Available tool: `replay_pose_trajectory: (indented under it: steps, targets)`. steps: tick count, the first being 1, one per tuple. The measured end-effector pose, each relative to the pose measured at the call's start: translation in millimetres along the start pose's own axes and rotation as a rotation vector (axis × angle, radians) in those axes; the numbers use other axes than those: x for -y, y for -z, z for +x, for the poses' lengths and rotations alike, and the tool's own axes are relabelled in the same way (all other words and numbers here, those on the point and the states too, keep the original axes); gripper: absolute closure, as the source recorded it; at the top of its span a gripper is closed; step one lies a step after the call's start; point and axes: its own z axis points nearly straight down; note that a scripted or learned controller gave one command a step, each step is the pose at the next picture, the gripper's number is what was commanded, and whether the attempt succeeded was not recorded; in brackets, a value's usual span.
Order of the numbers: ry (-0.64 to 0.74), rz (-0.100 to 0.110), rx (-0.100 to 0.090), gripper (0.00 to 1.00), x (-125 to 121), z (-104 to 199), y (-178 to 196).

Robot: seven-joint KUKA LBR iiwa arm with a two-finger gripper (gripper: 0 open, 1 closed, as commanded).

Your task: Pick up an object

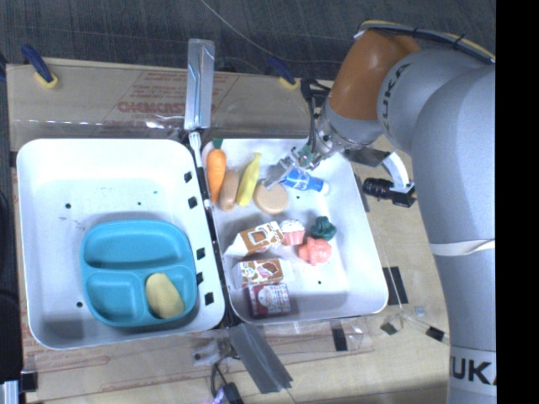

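Observation:
My gripper [286,173] hangs over the far part of the right bin [364,251], with a blue and white object [305,183] right at its fingertips. A tan round cookie [271,199] lies just below the fingers. To its left lie a carrot [216,168], a brown sausage-like piece [228,189] and a yellow banana [248,179]. Nearer the front sit a small brown carton [260,238], a pink cupcake [292,231], a red strawberry with a green top [315,248] and two printed packets [264,284].
The left bin [50,175] holds a blue divided tray [126,268] with a yellow potato-like piece [165,295] in its front right compartment. A metal bar [199,82] stands between the bins at the back. The arm's grey body covers the right side.

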Motion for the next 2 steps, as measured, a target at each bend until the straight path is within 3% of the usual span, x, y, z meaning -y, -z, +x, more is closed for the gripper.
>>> replay_pose_trajectory:
  steps: [1, 2]
  targets:
    - [-0.068, -0.003, 0.004, 0.0, 3, -5, 8]
    - [-0.234, -0.007, 0.003, 0.0, 5, -13, -42]
